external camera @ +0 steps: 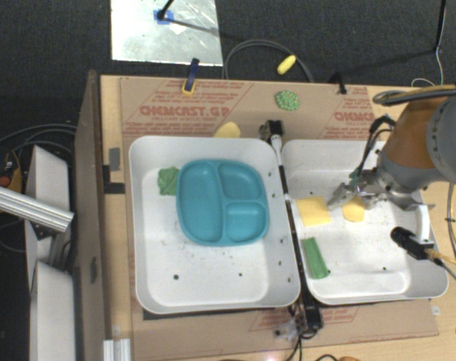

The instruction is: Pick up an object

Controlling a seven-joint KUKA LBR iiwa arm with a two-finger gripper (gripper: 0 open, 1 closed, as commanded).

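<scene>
Hovering low in the right bin (408, 284), the end effector (351, 194) has its fingers apart, clamped on nothing. A yellow round piece (354, 213) sits just below them, a yellow block (313, 211) beside (leftward), a green stick (315, 257) farther below.

Arm (427, 138) reaches in from right, wrist angled down-left.

Two white bins (149, 224) (378, 284); one blue divided plate (220, 201); two yellow pieces (314, 212) (354, 213); one green stick (315, 257); one green scrap (168, 180).
</scene>
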